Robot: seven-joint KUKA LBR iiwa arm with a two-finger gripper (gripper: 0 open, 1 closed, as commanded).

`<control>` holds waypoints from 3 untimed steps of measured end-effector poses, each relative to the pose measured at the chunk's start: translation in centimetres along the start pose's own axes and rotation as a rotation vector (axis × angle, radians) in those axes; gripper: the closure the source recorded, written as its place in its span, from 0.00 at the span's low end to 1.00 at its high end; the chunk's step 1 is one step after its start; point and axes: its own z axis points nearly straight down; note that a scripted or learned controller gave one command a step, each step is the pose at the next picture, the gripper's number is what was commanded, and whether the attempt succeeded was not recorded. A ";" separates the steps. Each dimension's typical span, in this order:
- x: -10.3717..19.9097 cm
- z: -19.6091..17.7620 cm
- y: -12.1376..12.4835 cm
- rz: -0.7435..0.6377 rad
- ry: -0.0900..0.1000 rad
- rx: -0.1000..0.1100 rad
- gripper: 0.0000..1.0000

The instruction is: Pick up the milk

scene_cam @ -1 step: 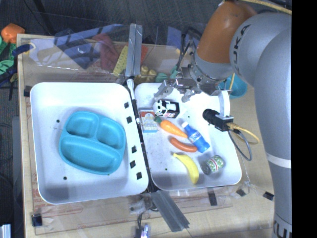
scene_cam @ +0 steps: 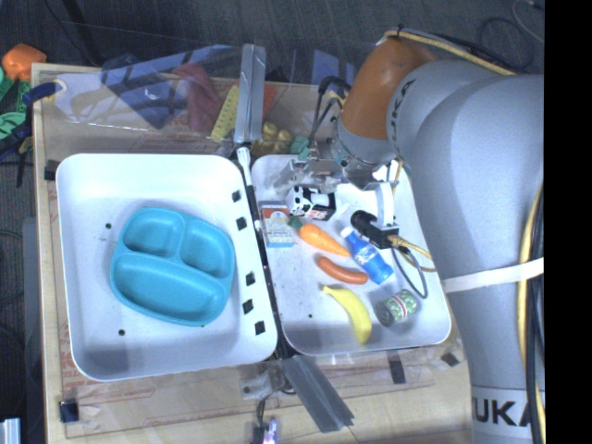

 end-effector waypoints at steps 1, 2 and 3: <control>-0.1 -1.2 0.1 -0.003 -0.002 -0.003 1.00; -0.1 -1.2 0.1 -0.003 -0.002 -0.003 0.00; -6.6 2.0 -0.3 -0.111 0.005 0.018 0.00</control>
